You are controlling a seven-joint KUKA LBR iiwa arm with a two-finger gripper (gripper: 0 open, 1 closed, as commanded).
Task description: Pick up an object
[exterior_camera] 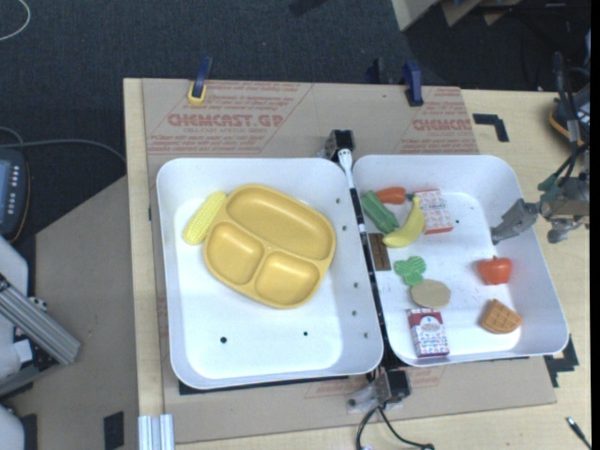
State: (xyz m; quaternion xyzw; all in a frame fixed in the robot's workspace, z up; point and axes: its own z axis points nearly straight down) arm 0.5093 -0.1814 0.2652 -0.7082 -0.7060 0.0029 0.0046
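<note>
Tomato (495, 270) lies in the right bin (469, 172), just below the jaws (536, 219), untouched; whether they stand apart is unclear; arm cut off at right.

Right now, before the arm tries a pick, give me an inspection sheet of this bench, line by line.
Surface: brown board bearing the left bin and right bin, side by side.
Job's things: in the right bin, a banana, green vegetable, broccoli, tomato, waffle, round biscuit and two small cartons.
Clutter: in the left bin, a yellow divided plate with a corn cob touching its rim.
Grippers: gripper over the right bin's right side, nothing between its fingers.
Cables: wires at the bench front; a cord on the floor at left.
Surroundings: dark carpet, clamps on the board's far edge.
</note>
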